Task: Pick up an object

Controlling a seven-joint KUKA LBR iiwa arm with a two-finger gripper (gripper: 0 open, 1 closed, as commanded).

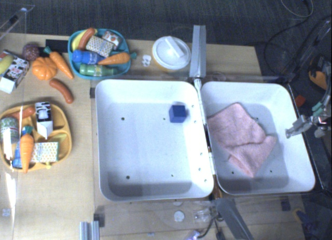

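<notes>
A small blue cube point(178, 113) lies in the left bin point(111, 182), near its upper right corner. A crumpled pink cloth point(243, 138) is spread across the middle of the right bin point(298, 179). My gripper point(298, 128) hangs at the right rim of the right bin, well clear of the cloth's right edge and far from the cube. It appears small and grey at the frame's side, and nothing can be seen in it.
A metal divider post point(197, 52) stands behind the seam between the bins. A white lidded bowl point(171, 52), a blue bowl of toy food point(98, 53), a yellow plate of toys point(36, 138) and loose toy vegetables point(52, 70) sit on the wooden bench to the left and behind.
</notes>
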